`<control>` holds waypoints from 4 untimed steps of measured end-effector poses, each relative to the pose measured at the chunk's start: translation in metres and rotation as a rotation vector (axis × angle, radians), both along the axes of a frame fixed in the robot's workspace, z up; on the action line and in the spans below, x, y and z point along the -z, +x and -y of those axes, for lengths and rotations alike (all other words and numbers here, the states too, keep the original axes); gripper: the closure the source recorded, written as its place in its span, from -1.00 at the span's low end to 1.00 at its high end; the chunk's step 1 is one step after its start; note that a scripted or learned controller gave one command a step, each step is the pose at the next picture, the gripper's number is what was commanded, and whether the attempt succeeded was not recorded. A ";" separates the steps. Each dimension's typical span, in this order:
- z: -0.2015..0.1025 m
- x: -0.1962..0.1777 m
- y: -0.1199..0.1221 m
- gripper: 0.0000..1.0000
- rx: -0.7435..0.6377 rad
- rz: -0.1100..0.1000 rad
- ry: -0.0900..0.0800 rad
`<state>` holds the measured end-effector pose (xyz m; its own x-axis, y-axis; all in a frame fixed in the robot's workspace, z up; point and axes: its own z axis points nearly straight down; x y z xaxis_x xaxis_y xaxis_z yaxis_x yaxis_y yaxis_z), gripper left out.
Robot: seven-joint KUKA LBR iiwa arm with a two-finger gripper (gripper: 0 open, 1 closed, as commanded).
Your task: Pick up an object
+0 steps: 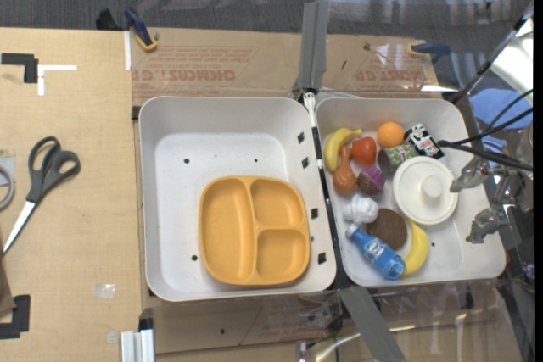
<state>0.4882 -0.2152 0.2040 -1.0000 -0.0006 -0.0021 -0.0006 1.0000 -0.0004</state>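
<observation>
While the claw (488, 203) hangs at the right bin's (450, 263) right edge, its state cannot be told. Just to its left sits a white lid (427, 190): rigid, smooth, likely slippery; the knob is the hold. Beyond lie a banana (416, 248), brown round (389, 227) and blue bottle (376, 251), judged light toys. Farther left, a yellow tray (254, 230).

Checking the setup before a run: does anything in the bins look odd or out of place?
Nothing is spilled or damaged. The right bin is crowded, toys touching and overlapping, while the yellow divided plate lies flat in the left bin.
</observation>
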 end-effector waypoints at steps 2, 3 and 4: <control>-0.038 0.099 0.010 1.00 -0.114 0.001 0.000; -0.101 0.110 -0.002 1.00 0.190 0.005 0.002; 0.007 0.006 0.038 1.00 0.066 -0.001 0.001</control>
<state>0.5259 -0.2223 0.1981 -0.9979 0.0650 -0.0014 0.0650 0.9979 0.0001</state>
